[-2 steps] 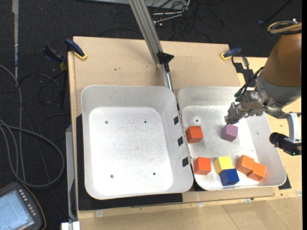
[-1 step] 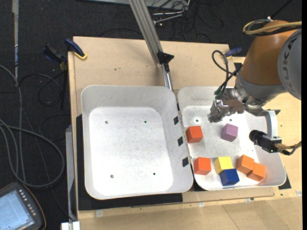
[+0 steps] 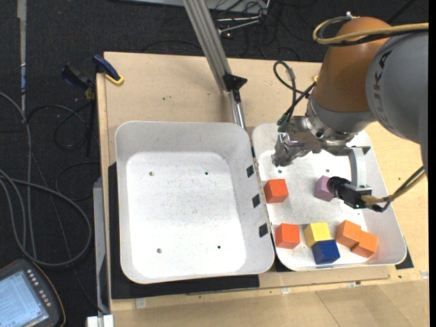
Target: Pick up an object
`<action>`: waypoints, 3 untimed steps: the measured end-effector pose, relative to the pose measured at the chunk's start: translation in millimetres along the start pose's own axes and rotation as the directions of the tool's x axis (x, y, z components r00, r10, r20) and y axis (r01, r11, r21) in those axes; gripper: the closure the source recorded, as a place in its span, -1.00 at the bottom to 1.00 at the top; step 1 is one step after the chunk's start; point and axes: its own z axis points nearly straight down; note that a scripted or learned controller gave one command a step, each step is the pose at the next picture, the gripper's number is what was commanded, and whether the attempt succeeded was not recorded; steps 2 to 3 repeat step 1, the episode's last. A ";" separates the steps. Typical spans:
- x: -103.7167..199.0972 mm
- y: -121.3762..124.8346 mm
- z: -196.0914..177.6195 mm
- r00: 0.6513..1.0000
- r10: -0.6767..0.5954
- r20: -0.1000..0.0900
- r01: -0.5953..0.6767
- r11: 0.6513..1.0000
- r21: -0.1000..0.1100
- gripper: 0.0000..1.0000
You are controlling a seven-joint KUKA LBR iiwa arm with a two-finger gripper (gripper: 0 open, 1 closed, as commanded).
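My gripper (image 3: 283,157) hangs over the upper left part of the right bin (image 3: 388,240), just above an orange cube (image 3: 276,191). Nothing shows between its fingers. A purple block (image 3: 323,187) lies to the right of that cube. Along the bin's front edge sit another orange cube (image 3: 287,235), a yellow cube (image 3: 317,233), a blue cube (image 3: 326,251) and two orange blocks (image 3: 357,238) side by side. The grey arm with its orange band (image 3: 347,67) covers the bin's far right corner.
The left bin (image 3: 129,182) is a wide shallow white tray. A slanted metal pole (image 3: 208,36) crosses the back of the bench. Black clips (image 3: 257,199) sit between the bins. A blue and yellow clamp (image 3: 105,69) lies at the bench's far left corner.
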 end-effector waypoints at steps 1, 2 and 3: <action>55.5 7.2 -3.6 1.000 -0.001 -0.001 0.001 1.000 0.001 1.00; 55.5 7.2 -3.6 1.000 -0.001 -0.001 0.001 1.000 0.001 1.00; 55.5 7.2 -3.6 1.000 -0.001 -0.001 0.001 1.000 0.001 1.00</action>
